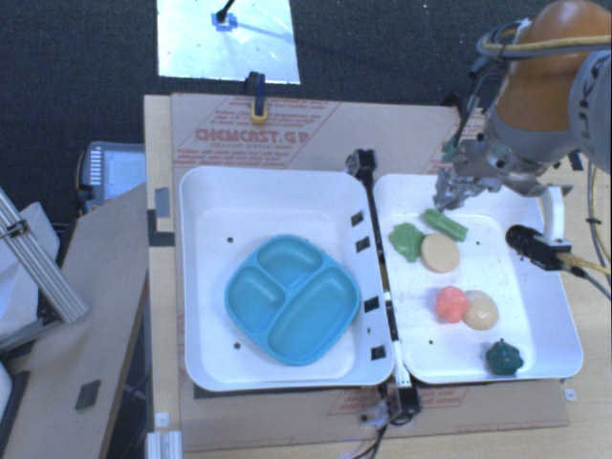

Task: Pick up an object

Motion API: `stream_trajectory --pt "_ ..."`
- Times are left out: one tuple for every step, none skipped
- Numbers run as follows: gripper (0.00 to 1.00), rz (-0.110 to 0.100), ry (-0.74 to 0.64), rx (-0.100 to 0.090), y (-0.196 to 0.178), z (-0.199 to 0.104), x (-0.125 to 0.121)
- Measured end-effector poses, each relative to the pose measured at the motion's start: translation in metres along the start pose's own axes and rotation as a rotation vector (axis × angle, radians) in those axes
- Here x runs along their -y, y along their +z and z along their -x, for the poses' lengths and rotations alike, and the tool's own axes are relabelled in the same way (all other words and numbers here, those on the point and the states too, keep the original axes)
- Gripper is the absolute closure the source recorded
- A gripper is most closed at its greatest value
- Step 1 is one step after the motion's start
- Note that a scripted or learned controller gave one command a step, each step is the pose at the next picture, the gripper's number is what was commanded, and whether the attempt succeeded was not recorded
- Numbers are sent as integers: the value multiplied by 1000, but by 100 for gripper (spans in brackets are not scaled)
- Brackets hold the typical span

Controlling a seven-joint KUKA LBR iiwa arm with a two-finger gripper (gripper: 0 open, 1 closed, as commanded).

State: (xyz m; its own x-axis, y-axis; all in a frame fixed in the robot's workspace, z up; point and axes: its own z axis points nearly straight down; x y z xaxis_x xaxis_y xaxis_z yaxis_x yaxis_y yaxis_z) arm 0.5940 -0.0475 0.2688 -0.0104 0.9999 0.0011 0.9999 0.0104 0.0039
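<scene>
The right bin [545, 295] holds several small toy foods. A green stick-shaped piece [447, 225] lies near its far edge, with a green leafy piece [406, 241] and a tan round piece [440, 253] beside it. Closer to the front lie a pink piece [451, 303], a cream piece [481, 311] and a dark green piece [503, 357]. My gripper [449, 197] hangs just above the far end of the green stick, fingers pointing down. Nothing shows between them.
The left bin [206, 256] holds a blue divided plate [292, 297]. A black clip divider [368, 247] runs between the bins. The grey and orange arm [545, 75] reaches in from the upper right. A black fitting [535, 247] sits on the right bin's right wall.
</scene>
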Motion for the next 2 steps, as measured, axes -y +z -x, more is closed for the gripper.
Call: stream_trajectory --pt "100 -1 1 0 1 -55 -7" --pt "100 -4 1 0 24 -104 -17"
